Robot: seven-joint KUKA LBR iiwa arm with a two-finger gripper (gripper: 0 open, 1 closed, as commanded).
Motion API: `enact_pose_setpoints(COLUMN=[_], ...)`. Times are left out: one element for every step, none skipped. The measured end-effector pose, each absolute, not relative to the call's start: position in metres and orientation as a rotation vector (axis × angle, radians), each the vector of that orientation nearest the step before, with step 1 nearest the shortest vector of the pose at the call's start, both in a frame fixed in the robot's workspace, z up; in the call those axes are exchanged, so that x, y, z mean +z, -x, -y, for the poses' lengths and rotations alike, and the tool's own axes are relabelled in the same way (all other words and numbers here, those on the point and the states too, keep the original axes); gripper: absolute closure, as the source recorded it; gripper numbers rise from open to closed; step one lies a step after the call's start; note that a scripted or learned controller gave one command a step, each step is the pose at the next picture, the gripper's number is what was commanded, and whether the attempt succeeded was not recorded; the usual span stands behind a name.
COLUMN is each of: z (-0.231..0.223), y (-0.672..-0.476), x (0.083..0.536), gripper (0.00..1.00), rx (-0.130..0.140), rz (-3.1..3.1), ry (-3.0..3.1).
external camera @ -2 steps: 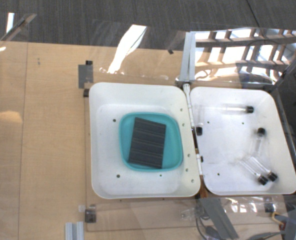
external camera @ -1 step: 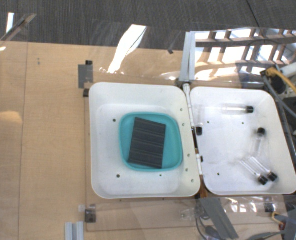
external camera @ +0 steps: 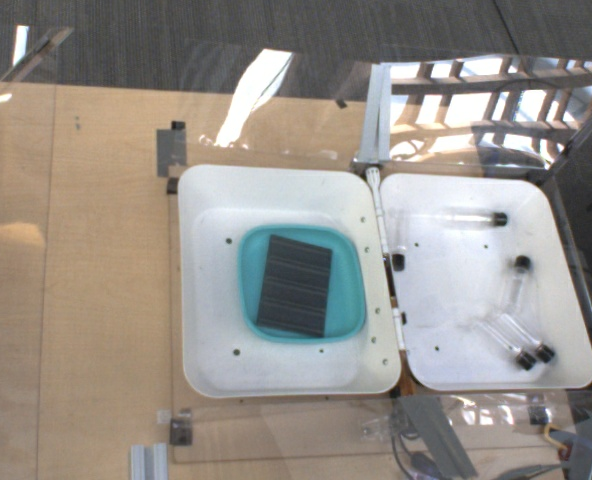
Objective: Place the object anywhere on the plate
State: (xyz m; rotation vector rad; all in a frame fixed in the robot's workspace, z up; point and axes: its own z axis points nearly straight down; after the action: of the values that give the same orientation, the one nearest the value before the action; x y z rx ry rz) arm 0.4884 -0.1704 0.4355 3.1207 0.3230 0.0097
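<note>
Where the wooden bench meets the left and bottom edges of the view, it is cut off. Bright glare lies across its far edge, so that part is hard to see. A metal frame past the far right corner is cut off too.

How wide the claw is cannot be told.

Two white bins sit side by side, touching along one edge. The left bin holds one blue-green plate near its middle. One dark, ribbed, flat object lies on the plate, a little tilted, well inside the plate's rim.

The right bin holds clear tubes with black caps. They are hard to make out against the white. I count about four. One tube lies along the far edge. One is near the right edge. Two more lie close together by the near right corner.
</note>
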Motion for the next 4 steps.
enact_pose_setpoints(z=[0.118, 0.206, 0.145, 0.194], y=[-0.489, -0.488, -0.488, -0.488], x=[0.436, 0.436, 0.436, 0.436], gripper=[0.00, 0.00, 0.00, 0.00], rx=[0.011, 0.010, 0.010, 0.011], rz=[-0.326, -0.323, -0.327, -0.323], ry=[-3.122, -3.120, -3.122, -3.120])
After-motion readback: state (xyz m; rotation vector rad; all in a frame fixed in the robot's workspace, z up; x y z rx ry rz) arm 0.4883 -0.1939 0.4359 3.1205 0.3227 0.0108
